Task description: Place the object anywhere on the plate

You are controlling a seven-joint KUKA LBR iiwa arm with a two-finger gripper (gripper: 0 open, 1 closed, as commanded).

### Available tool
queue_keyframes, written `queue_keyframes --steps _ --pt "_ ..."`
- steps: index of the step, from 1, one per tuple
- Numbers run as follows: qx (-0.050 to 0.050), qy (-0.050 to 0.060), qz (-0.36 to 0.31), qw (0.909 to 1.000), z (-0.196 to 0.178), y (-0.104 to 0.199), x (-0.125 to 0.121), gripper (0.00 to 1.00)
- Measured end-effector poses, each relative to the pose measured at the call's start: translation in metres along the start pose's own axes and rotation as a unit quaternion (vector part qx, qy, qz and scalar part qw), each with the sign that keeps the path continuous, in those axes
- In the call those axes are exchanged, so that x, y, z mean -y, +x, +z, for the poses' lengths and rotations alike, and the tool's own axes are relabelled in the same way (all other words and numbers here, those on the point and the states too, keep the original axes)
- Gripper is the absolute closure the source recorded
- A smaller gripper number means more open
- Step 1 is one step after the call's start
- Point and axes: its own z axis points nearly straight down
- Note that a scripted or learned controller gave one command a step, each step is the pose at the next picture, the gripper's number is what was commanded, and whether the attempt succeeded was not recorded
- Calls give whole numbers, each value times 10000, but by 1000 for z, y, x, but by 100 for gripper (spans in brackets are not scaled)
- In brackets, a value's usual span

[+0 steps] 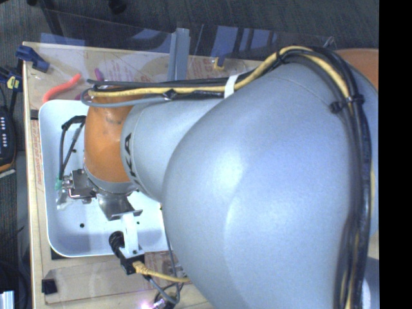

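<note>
While the arm (257, 185) looms over the bin (51, 172) | hand state: cannot tell

**A grey arm with an orange band**

We see the arm (257, 192) as a large, smooth, rounded grey shell with a soft sheen. Above the wrist sits a broad orange band (106, 140). A bundle of yellow and black cables (193, 90) runs along the top of the shell, held by a white tie, and curves over the far shoulder, where black ties clamp it. Below the band we make out metal wrist hardware (84, 188), a thin black looped cable (67, 140) and a white bracket (133, 230).
</note>
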Motion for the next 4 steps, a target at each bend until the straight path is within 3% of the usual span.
queue_keyframes --steps 1,2,3,4 --pt "0 24 -45 10000 -9 1 1 100" --pt "-2 -12 -206 9998 -3 -91 3 100" --pt "5 -19 -1382 9904 26 5 -1 100" --pt "0 -20 -2023 9793 40 -63 1 100"
